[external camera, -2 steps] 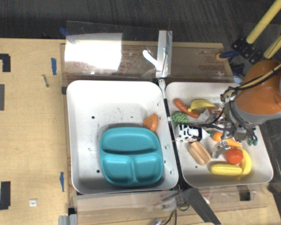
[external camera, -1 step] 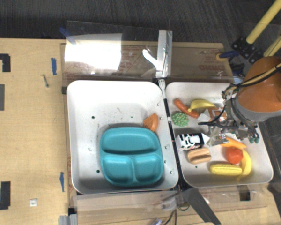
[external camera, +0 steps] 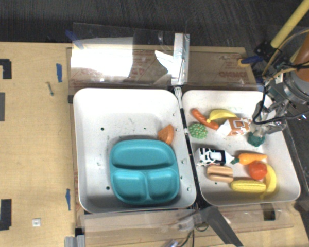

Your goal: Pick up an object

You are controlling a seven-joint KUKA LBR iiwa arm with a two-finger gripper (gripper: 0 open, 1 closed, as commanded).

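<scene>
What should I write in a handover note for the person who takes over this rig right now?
End effector: low over the right bin, near its far right side; grasp state unclear, nothing visibly held.
Right bin: bananas and, carrot, green ball, hot dog, tomato, cow-patterned piece.
Left bin: teal divided tray, orange piece.
Done: nothing lifted.
Left: grasp and lift one object.

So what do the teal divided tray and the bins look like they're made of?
The teal tray looks like molded plastic with a smooth satin finish: uniform color, rounded compartment edges, soft highlights. The left bin and right bin look like white plastic or painted metal, smooth and lightly scuffed; the look leaves that open.
</scene>
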